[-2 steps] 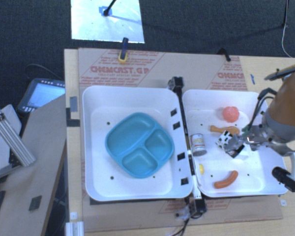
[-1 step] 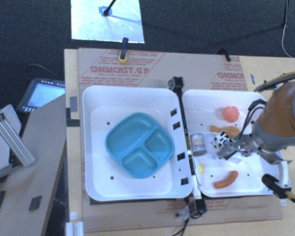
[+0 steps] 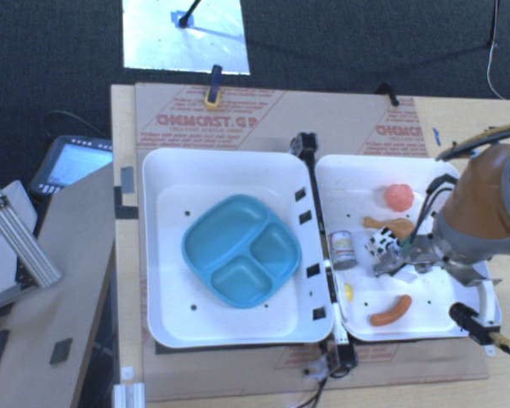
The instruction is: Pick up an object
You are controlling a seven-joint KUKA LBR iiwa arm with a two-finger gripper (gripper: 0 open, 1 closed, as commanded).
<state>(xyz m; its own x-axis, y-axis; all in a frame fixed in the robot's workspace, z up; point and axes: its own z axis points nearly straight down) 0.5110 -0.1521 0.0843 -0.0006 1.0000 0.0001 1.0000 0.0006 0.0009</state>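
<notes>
In the right bin [image 3: 357, 177] lie a pink ball [image 3: 399, 196], a tan drumstick-shaped piece [image 3: 391, 225], a black-and-white spotted object [image 3: 380, 243], a small can with a label [image 3: 342, 250], an orange sausage [image 3: 391, 310] and a small yellow piece [image 3: 347, 292]. My gripper [image 3: 391, 262] hangs low over the middle of this bin, just right of and below the spotted object. Nothing shows between its fingers.
The left bin [image 3: 170, 185] holds a blue divided plate [image 3: 240, 251]. A black divider with clips [image 3: 316, 228] runs between the bins. The grey arm with its orange band [image 3: 484, 198] crosses the right bin's right side. A tablet [image 3: 68, 167] lies off the bench at left.
</notes>
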